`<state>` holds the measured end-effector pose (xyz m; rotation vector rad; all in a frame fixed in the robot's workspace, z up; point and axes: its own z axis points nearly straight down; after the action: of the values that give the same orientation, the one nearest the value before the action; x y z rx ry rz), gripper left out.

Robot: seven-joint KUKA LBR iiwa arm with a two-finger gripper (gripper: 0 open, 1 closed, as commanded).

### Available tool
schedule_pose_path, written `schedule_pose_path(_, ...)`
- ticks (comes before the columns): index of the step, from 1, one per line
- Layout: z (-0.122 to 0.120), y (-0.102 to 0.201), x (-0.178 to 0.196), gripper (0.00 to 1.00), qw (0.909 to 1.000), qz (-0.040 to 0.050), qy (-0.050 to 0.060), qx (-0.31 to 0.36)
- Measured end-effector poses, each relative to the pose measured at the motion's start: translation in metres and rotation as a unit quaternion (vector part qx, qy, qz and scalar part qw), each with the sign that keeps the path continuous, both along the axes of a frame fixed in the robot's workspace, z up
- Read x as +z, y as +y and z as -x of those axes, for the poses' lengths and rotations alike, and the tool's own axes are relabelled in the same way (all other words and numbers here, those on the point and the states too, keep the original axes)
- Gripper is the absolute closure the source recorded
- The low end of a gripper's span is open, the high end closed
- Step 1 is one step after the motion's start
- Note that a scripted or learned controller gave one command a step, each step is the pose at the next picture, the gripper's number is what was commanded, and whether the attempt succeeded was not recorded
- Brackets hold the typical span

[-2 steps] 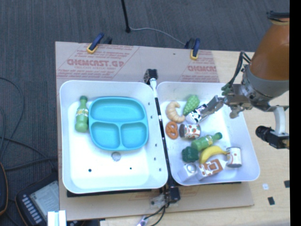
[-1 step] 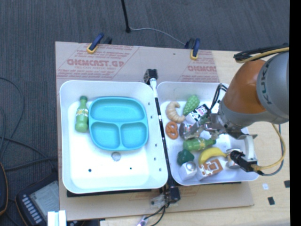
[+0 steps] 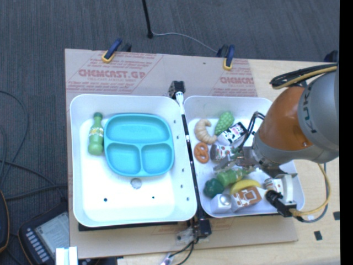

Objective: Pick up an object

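The pincer (image 3: 234, 160) reaches in low over the middle of the right bin (image 3: 259, 100), among a heap of toy food, and from this slanted overhead angle it cannot be told how wide it stands or whether it has hold of anything. Right at its tip lies a small silvery can-like piece (image 3: 222, 151), with an orange pretzel (image 3: 201, 152) just beyond it toward the divider between the bins. Farther out from the pincer, toward the back of the bin, sit a tan croissant (image 3: 203, 129), a bumpy green piece (image 3: 224, 121), and a small black-and-white carton (image 3: 235, 132). On the nearer side of the pincer lie a green vegetable (image 3: 228, 176), a dark green broccoli floret (image 3: 213, 188), a yellow banana (image 3: 243, 185), an orange-and-white packet (image 3: 247, 197), and a grey cup-like item (image 3: 222, 202). The grey arm with its orange band (image 3: 282, 126) covers the bin's right part. Well away from the pincer, across the divider, the left bin (image 3: 88, 203) carries a blue compartment plate (image 3: 138, 144), a green bottle (image 3: 96, 135) lying beside the plate's far side, and a small round grey object (image 3: 135, 183) nearer the front. Both bins rest on the bench (image 3: 83, 65).
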<state>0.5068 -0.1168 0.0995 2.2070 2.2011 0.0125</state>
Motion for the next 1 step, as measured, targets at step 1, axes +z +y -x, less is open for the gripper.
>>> schedule_pose_path(1, 0.0122, 0.0124, -0.0034, 0.0, 0.9999, 0.0059, -0.011, -0.002)
